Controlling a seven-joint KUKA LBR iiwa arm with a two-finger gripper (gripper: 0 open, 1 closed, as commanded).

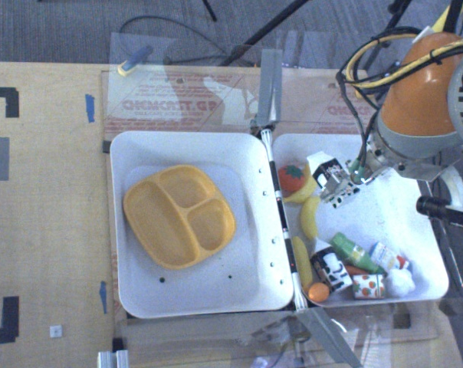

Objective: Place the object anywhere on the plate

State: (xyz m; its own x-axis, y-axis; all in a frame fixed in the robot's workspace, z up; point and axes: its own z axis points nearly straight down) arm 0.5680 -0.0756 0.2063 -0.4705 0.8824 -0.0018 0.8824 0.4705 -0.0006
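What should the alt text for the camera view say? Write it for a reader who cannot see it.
A gripper hangs over the right bin, above a banana and other toy food. The yellow divided plate sits in the left bin with nothing on it.

The arm (423,90) runs off the right edge, and the pile of stuff (354,271) in the right bin (415,228) overlaps so much I can't tell half of it.
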